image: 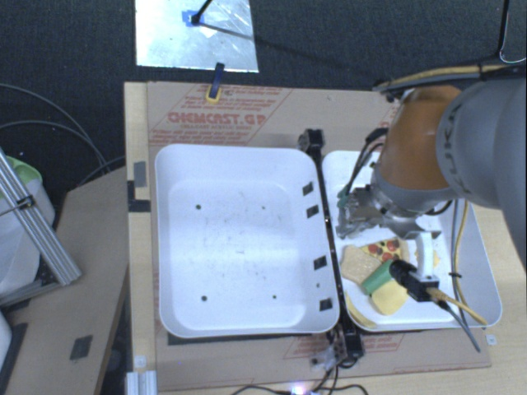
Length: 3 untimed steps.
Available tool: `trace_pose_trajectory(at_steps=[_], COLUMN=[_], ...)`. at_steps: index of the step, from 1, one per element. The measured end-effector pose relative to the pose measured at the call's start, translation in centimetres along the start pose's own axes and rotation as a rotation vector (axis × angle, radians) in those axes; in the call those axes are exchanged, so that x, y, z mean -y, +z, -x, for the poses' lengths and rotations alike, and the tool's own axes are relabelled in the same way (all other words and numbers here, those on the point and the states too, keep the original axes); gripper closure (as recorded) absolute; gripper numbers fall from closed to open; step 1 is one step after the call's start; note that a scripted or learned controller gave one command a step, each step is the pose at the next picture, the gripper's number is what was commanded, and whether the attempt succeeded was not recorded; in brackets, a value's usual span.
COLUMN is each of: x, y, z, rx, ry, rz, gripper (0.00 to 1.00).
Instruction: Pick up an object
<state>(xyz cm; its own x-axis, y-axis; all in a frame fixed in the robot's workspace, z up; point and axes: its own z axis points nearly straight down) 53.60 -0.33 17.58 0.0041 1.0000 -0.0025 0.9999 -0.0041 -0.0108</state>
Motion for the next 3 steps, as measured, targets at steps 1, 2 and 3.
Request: trace_pose_trajectory(at_steps=[1, 2, 3], x=[5.2, 4.9, 3.9], y=[-0.8, -21.6, -14.5], z=[1.2, -4.0, -1.7], rx=[-0.003, -0.006, -0.002], ry=[-0.003, -0.015, -0.003], rz=[0.008, 0.031, 0.009], gripper=[1.0, 1.0, 1.0])
